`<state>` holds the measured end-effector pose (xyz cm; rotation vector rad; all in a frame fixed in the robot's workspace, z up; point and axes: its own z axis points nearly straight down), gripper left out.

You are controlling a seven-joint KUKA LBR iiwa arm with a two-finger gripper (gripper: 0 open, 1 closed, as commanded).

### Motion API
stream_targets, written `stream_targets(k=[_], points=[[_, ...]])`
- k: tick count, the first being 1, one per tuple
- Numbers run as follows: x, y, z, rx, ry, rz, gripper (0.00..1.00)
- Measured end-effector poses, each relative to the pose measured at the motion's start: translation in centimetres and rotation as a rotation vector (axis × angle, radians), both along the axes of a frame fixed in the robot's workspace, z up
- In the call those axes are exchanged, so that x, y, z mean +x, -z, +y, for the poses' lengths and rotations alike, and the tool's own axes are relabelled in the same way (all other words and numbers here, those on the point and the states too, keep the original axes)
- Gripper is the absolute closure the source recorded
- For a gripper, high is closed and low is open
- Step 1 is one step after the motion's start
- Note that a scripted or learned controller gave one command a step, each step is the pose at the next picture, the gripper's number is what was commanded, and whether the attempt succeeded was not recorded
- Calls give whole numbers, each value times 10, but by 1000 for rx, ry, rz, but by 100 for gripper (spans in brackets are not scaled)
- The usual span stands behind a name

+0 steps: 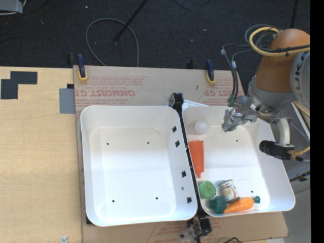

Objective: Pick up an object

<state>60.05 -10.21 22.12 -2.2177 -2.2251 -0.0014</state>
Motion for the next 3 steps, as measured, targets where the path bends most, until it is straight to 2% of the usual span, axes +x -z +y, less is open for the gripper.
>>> stream_targets(k=[2, 3], points=[[16, -7, 90, -1, 1, 1, 100], [9, -11, 148, 0, 0, 1, 100]])
